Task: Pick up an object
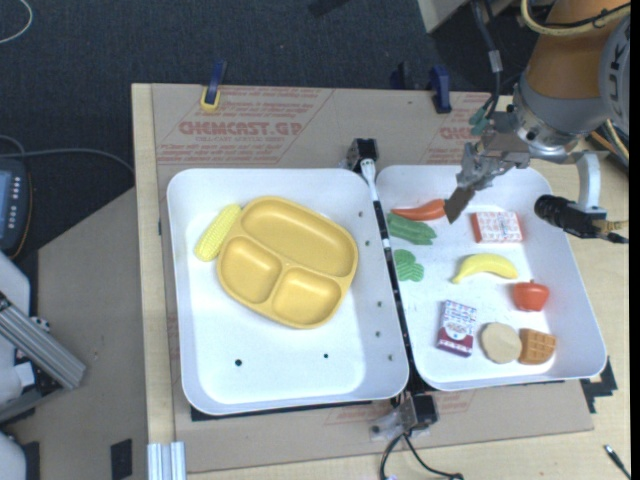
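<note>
My gripper (462, 200) hangs over the far part of the right bin (580, 298), its dark fingers pointing down-left, just right of an orange carrot (420, 210). Nothing shows between the fingers. Near it lie a green pea pod (411, 230), a small green piece (406, 265) and a red-and-white packet (497, 227). Further forward in the same bin are a yellow banana (487, 266), a red tomato (531, 295), a red carton (456, 327), a round cookie (500, 343) and a waffle (537, 347).
The left bin (200, 358) holds a yellow divided tray (285, 260) with a corn cob (217, 232) beside it at the left. A black divider (385, 258) runs between the bins. Blue clamps (438, 86) sit at the cardboard's far edge.
</note>
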